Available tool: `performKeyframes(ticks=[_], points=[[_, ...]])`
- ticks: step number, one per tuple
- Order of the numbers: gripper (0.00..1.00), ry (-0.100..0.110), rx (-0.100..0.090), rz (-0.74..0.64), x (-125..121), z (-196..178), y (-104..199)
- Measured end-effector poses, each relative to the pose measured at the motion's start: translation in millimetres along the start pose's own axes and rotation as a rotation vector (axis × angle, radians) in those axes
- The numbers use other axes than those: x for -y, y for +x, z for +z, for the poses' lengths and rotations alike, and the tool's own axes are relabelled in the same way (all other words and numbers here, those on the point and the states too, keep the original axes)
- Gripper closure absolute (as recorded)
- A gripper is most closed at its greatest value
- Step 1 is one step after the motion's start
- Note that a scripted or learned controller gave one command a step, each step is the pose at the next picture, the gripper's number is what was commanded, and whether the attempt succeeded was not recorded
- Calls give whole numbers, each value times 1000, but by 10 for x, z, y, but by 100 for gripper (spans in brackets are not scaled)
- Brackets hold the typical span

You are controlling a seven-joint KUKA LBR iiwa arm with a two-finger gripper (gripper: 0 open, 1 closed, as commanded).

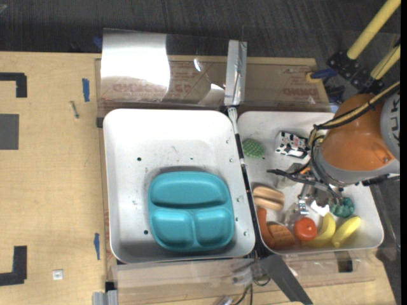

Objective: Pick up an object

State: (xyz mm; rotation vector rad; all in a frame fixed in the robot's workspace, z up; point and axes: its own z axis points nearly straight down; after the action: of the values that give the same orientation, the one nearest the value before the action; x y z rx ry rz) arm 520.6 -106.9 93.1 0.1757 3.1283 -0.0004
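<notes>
Two white bins sit side by side below me: the left bin (121, 170) holds a teal divided tray (191, 210), and my gripper (313, 202) is down in the right bin (372, 237). It hangs just above the tomato (306, 228), beside the bananas (337, 229) and hot dog (268, 197). Whether it is open or closed I cannot tell.
</notes>
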Motion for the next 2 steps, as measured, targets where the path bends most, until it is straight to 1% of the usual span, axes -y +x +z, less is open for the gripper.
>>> performKeyframes(ticks=[1,2], points=[[0,0,1,51,32,-273,-936],[0,0,4,15,410,41,-492]])
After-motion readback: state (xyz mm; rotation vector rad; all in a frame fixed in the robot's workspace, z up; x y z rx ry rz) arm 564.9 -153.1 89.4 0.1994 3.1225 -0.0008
